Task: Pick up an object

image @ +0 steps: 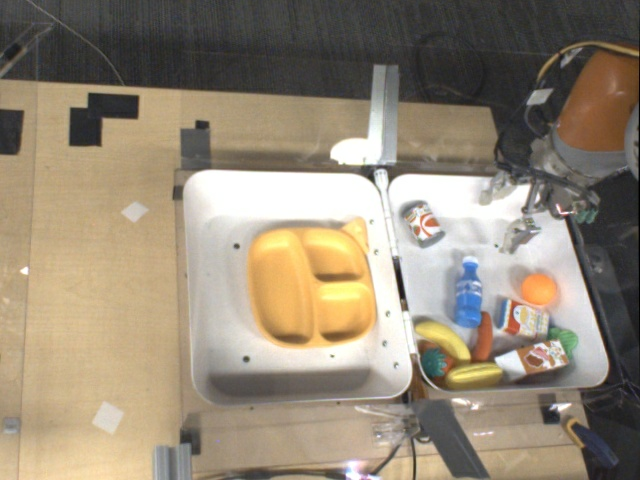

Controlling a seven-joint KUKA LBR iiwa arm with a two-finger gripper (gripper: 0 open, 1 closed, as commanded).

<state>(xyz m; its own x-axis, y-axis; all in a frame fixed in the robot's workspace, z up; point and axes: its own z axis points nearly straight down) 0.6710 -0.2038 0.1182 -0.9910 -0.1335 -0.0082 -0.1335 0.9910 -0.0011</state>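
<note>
My gripper (510, 213) hangs over the far part of the right bin (592, 298), below the orange-banded wrist (598, 98). Its two fingers stand apart, open, with nothing between them. Left of it lies a red and white can (424, 223). Nearer the front are a blue bottle (467, 290), an orange ball (540, 288), two small cartons (522, 318) (541, 358), two bananas (442, 338) (475, 373), a red stick-shaped piece (484, 336), a teal piece (435, 364) and a green piece (565, 340).
The left bin (210, 268) holds a yellow divided tray (310, 283). A metal post (384, 118) stands behind the wall where the two bins meet. Bare white floor lies in the right bin's far half around the gripper.
</note>
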